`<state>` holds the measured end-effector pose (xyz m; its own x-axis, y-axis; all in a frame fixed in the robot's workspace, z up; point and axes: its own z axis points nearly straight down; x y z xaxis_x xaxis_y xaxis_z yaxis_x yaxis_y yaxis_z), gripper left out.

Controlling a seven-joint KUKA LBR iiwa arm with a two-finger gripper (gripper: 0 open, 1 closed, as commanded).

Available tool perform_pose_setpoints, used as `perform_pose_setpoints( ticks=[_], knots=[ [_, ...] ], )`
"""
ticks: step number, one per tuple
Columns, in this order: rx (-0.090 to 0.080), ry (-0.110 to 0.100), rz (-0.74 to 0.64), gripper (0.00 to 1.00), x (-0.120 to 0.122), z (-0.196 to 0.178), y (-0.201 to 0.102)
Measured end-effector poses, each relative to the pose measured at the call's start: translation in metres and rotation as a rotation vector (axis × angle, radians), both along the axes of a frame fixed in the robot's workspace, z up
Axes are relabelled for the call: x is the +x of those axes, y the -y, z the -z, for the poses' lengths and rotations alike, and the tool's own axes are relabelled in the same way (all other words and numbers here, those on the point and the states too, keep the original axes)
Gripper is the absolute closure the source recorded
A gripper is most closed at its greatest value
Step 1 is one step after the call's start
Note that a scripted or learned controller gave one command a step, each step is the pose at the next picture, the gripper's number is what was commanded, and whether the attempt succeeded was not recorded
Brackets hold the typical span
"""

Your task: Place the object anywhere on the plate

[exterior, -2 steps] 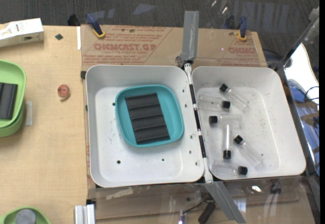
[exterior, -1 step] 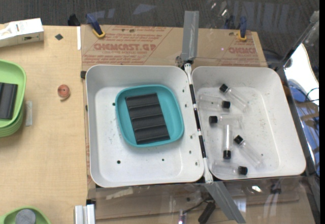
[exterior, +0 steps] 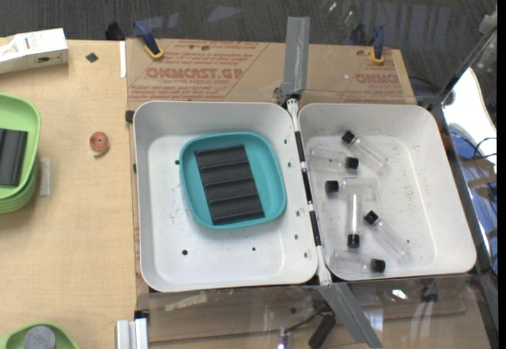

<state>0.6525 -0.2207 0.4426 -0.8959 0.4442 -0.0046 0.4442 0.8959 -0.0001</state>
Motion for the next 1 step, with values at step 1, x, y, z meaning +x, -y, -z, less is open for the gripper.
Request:
perform_pose_setpoints(
  ticks=[1],
  knots=[
    [0.000,-0.002,-0.150,0.00,-0.0008,0.0008,-0.0003]
  ],
)
